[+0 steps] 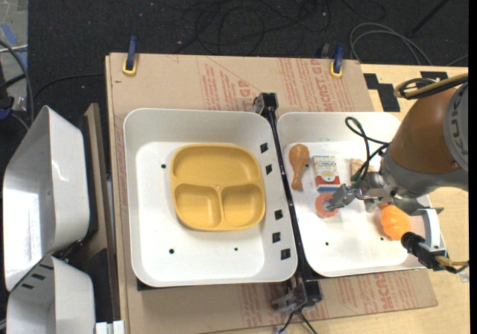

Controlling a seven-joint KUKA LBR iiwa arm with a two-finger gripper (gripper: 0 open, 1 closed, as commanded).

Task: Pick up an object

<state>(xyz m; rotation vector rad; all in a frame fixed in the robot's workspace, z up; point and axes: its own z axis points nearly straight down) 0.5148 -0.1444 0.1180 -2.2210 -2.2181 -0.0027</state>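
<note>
Claw (337,200): low in the right bin (343,258), over a red piece (325,207); I cannot tell its spread.
Targets: drumstick (299,164) and carton (325,171) near the divider; orange (393,221) under my wrist.
Left bin (149,198): yellow tray (218,186).

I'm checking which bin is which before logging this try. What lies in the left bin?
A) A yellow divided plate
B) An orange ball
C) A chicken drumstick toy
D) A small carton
A: the yellow divided plate sits alone in the left bin, while the small carton and the drumstick-shaped toy lie in the right bin.
</note>
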